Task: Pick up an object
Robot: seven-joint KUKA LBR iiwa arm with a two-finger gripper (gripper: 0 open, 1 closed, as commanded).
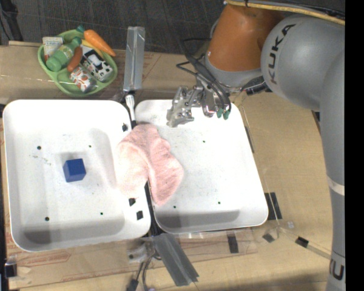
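Note:
A pink cloth (148, 162) lies draped over the divide between the two white bins, part in each. A small blue cube (74, 169) sits in the left bin (24, 132). My gripper (181, 114) hangs over the far left corner of the right bin (230, 180), just above and to the right of the cloth's top edge. Its metal fingers (176, 116) point down and left with nothing visible between them.
A green bowl (48, 71) of toy food, including a carrot, stands on the bench behind the left bin. A grey metal bar (133, 59) stands upright behind the gap between the bins. The arm's orange band and grey body fill the upper right.

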